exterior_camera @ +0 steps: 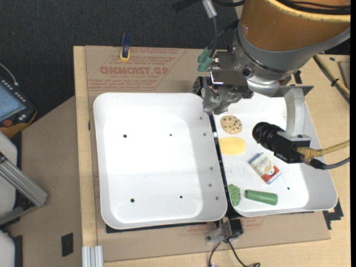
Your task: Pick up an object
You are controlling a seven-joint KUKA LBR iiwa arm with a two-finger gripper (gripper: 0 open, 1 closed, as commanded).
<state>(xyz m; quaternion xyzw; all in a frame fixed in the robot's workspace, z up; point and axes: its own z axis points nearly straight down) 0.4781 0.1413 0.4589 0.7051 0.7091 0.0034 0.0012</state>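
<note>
Seen from above at a slant, the bench carries a sheet of brown cardboard (139, 65) printed with red lettering, and on it two shallow white bins side by side. The left bin (111, 149) shows four small dark dots on its floor. The right bin (311, 182) holds the objects: a round cookie (231, 124) with dark chips near its twelve o'clock side, a yellow oval piece (232, 146) just below it, a small blue, white and red carton (264, 168) toward the middle, a green cylinder (261, 197) lying flat at six o'clock, and a small green leafy piece (235, 194) just beside it at its nine o'clock. The arm (295, 21), grey with an orange band, comes in from the upper right. Its gripper (214, 105) hangs at the top left corner of the right bin, close to the wall between the bins and at eleven o'clock from the cookie; whether it is open or closed cannot be told, and nothing is seen held in it. A black cylinder (275, 141) with a tan hose (334, 149) juts over the right bin at three o'clock.
</note>
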